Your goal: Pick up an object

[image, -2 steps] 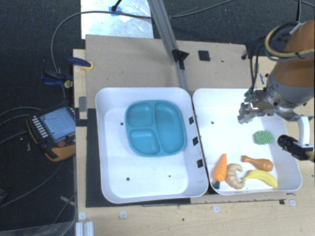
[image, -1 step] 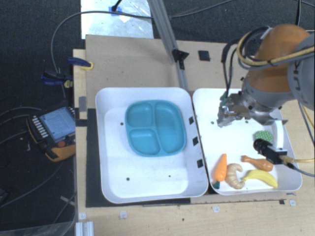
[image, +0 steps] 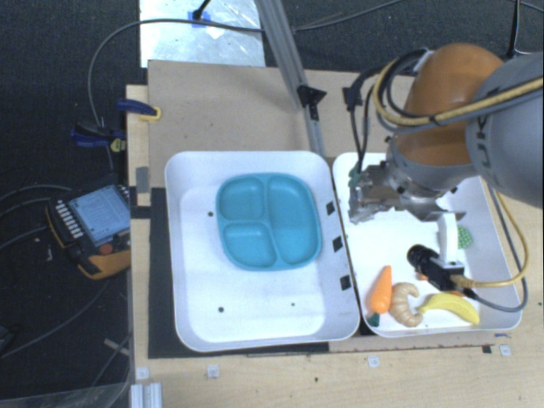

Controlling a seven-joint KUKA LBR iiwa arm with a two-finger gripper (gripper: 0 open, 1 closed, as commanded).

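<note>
The right bin holds several toy foods along its near edge. An orange carrot stands on end near the bin's left wall. A tan knobbly piece lies beside it, touching a yellow banana. A small green item peeks out near the right wall, partly hidden by the arm. My gripper hangs over the upper left part of this bin, well back from the carrot, with nothing seen in it.
The left bin carries a blue divided plate in its far half. A metal pole slants across the bench behind the bins. Clamps and a handheld device lie off the bench to the left.
</note>
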